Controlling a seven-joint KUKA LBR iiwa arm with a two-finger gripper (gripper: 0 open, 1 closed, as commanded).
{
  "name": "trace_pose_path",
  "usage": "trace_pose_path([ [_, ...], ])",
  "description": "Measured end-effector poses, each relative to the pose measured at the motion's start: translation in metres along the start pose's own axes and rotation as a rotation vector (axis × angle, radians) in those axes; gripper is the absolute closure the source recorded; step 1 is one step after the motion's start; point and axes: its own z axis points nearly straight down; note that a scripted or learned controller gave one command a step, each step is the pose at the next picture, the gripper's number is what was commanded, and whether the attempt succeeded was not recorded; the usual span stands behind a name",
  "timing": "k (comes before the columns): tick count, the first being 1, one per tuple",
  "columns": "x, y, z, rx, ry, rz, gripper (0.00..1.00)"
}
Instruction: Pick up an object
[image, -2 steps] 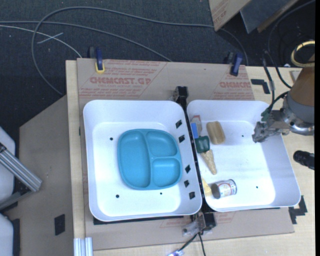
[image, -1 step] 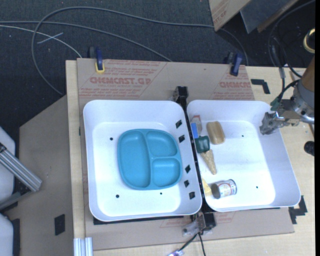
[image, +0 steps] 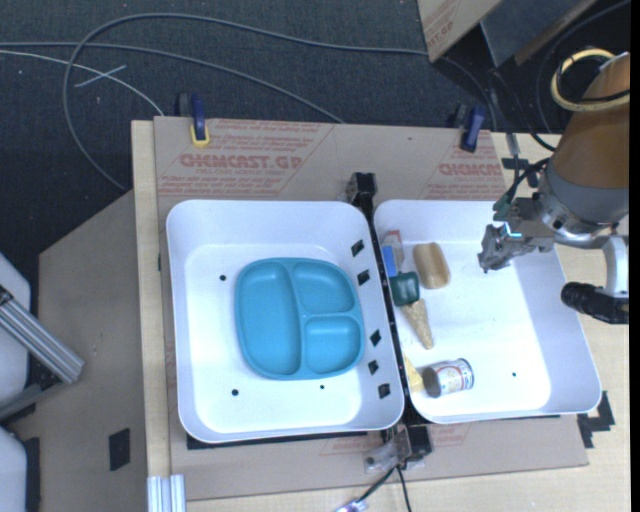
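Note:
My gripper (image: 492, 252) hangs over the upper right part of the right bin (image: 520, 330), with nothing visible between its fingers. To its left lies a tan bread-like piece (image: 432, 264). Along the bin's left wall I see a blue marker-like item (image: 389, 264), a teal cup-shaped object (image: 404, 289) and a tan cone-shaped piece (image: 419, 322). A small can (image: 448, 378) lies on its side near the front left of that bin, with a yellow item (image: 412, 374) beside it.
The left bin (image: 200, 330) holds a blue divided plate (image: 299, 317). A black divider with clips (image: 375, 300) runs between the bins. Blue clamps (image: 199, 118) (image: 471, 127) grip the board at the back. Cables trail across the dark floor behind.

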Motion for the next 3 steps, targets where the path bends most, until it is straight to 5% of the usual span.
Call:
trace_pose_path([
  [3, 0.161, -0.009, 0.006, -0.002, -0.001, 0.001, 1.00],
])
